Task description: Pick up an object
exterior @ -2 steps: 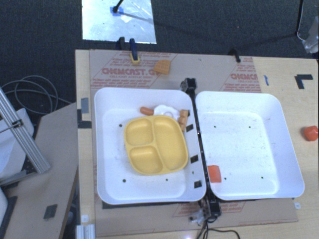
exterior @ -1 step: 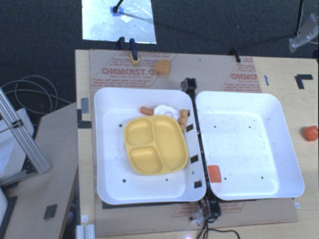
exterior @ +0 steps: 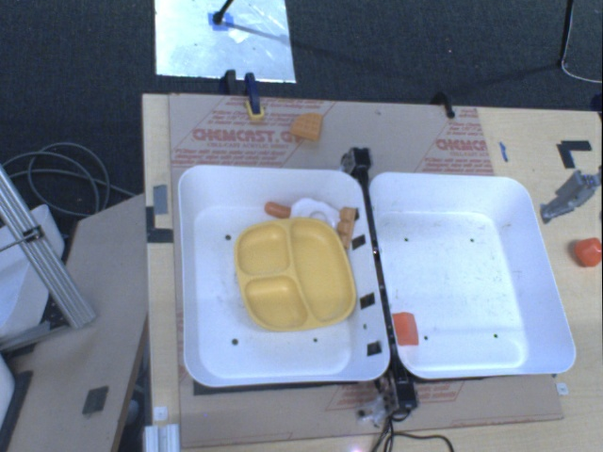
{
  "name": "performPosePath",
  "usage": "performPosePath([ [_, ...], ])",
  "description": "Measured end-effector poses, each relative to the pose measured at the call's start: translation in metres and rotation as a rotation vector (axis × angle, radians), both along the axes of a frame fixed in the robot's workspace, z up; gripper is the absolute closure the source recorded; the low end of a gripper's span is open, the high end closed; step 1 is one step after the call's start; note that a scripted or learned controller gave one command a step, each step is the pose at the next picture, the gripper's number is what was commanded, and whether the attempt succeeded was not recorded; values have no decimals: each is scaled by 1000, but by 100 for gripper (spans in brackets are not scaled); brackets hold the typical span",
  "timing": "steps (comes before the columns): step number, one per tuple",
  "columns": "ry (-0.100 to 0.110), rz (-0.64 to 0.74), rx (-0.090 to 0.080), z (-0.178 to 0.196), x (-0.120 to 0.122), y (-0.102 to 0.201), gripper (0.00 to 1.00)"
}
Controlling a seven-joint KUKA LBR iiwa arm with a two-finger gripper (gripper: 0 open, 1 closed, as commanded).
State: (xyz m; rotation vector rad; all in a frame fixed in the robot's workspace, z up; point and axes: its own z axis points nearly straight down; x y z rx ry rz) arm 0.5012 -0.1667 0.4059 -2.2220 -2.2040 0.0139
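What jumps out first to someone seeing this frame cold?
The yellow divided tray dominates, lying in the left bin, with a small orange piece and a white item tucked at its far edge. Next, the orange-red block sits alone in the near-left corner of the right bin. The gripper hangs at the right edge, outside the bins, above the bench.

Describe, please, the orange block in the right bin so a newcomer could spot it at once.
Start at the right bin. Look at its near left corner, beside the divider between the bins. There lies the orange block, small and squarish, the sole coloured item on that bin's floor.
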Motion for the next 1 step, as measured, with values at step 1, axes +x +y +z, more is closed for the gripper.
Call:
performPosePath([
  [1, -14, 23, 1, -25, -15, 113, 0],
])
